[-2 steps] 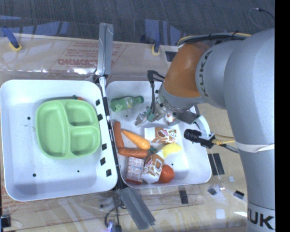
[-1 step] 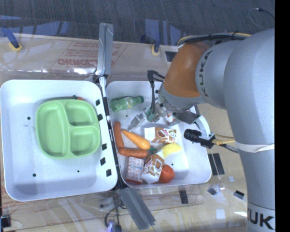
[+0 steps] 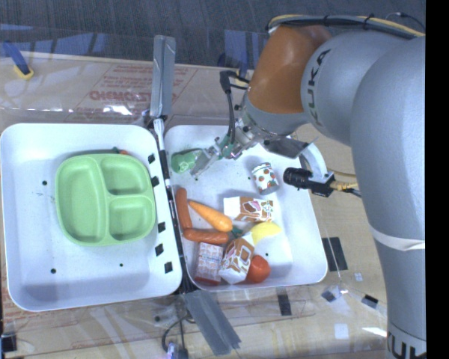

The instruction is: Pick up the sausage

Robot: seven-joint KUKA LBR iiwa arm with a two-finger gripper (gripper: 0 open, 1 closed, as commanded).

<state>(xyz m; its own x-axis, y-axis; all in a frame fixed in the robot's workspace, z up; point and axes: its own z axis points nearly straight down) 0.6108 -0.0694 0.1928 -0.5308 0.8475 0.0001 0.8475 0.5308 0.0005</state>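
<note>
Here the gripper (image 3: 208, 158) hangs open and empty over the right bin's (image 3: 307, 264) far left corner, beside a green item (image 3: 184, 160). The sausage (image 3: 182, 208) lies lengthwise along the bin's left wall, touching a carrot (image 3: 209, 215), bare floor between.

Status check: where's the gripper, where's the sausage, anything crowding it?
Gripper over right bin's far left area, beside green toy. Sausage unheld, lying at the bin's left side. Carrot right alongside it, cartons crowding its near side.
</note>
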